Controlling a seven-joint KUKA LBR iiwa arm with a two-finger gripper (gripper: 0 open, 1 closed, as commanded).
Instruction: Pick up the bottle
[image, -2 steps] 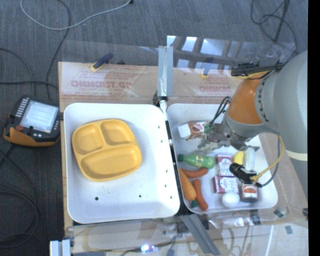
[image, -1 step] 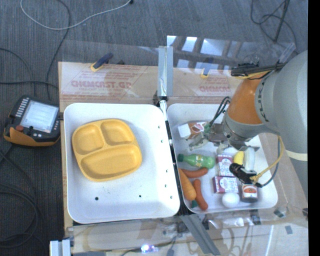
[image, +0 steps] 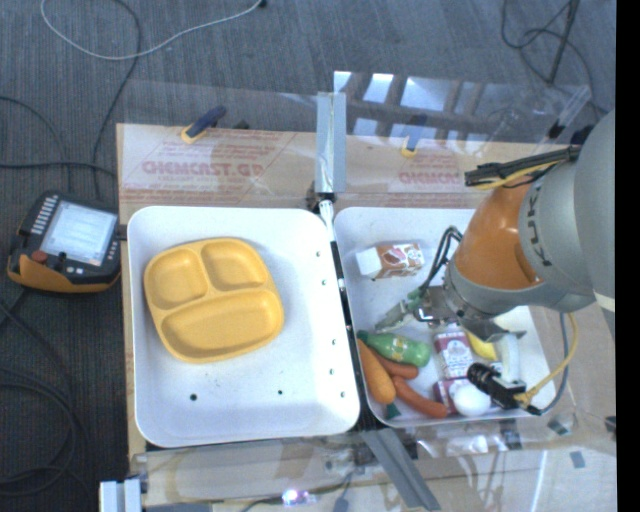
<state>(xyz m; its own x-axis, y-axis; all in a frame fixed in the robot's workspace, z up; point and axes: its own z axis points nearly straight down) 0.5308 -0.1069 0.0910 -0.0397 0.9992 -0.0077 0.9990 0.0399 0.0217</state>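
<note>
On your far left a black-and-orange handheld control pendant (image: 62, 243) lies on the floor, out of the arm's way. The left shallow white bin (image: 190, 400) holds a yellow plastic tray with three compartments (image: 212, 297), lying flat and well apart from the work.

In the right shallow white bin (image: 352, 232) everything is crowded toward the near end, which will make your pick tight. The small green plastic bottle with a yellow band (image: 398, 348) lies on its side there, its long axis running left to right with a slight downward slant; which end is the cap I cannot tell. Two orange toy carrots (image: 380, 378) lie just below it, touching or nearly so. A small red-and-white carton (image: 392, 260) sits farther back.

The grey two-finger gripper (image: 425, 305) hangs just above and right of the bottle, probably lining up. You cannot tell its finger state.
</note>
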